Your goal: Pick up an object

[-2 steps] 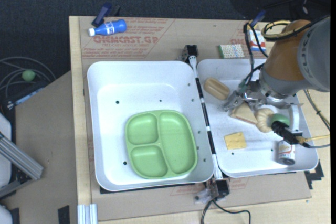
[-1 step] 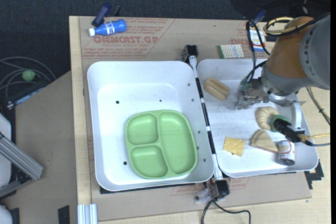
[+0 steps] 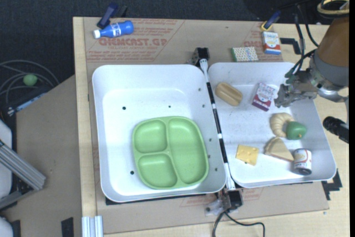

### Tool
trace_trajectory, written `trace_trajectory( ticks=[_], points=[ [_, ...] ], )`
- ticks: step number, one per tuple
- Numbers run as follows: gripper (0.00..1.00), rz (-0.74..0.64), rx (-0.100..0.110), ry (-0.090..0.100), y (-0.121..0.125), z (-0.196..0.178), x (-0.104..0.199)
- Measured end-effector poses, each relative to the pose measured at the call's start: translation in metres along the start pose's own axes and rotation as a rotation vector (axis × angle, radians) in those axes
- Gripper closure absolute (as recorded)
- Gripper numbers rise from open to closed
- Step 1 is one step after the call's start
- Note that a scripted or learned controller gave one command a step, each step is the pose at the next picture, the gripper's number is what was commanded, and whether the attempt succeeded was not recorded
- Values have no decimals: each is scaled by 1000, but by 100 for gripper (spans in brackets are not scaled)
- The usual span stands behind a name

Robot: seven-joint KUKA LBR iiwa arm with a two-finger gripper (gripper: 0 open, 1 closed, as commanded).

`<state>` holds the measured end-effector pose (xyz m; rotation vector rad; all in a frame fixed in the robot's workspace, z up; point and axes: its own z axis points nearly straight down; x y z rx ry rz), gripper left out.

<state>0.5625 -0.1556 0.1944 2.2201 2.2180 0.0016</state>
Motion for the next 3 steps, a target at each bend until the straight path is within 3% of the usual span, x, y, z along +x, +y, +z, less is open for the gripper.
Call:
trace_trajectory(
  ticks=[1,2,3],
  points=[
    [0,-1,2,1,-1,1,1],
    [0,-1,3,2,69,68,11],
    [0,0,5,2,69,110,-21]
  ],
)
